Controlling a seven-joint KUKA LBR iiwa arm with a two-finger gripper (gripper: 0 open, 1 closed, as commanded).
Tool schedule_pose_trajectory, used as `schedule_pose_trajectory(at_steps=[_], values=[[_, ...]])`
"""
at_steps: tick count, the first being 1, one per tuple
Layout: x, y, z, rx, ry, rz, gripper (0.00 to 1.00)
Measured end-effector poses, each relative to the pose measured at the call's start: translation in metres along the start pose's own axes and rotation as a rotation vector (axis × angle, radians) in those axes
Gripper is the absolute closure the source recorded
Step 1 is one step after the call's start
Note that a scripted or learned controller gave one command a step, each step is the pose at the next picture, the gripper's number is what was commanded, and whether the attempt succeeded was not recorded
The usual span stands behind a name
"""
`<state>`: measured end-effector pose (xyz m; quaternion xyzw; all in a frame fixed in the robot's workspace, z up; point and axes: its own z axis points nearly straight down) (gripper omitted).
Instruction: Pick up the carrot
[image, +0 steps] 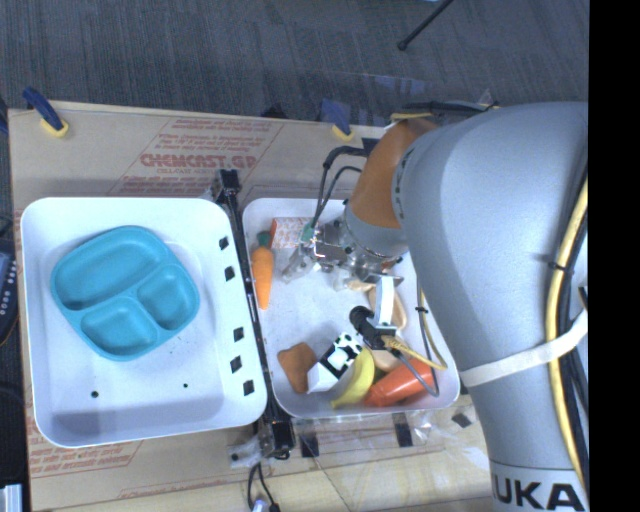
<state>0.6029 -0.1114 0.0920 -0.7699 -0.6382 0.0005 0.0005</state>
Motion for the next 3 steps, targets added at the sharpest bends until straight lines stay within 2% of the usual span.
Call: schedule_pose_trajectory(at_steps=[1, 2, 3], values=[[0.023, 0.018, -0.005, 0.0, 0.001, 0.218, 0.0], [0.027, 0.045, 0.001, 0.024, -0.004, 0.546, 0.0], [0.092, 0.01, -0.105, -0.005, 0.008, 0.613, 0.0]])
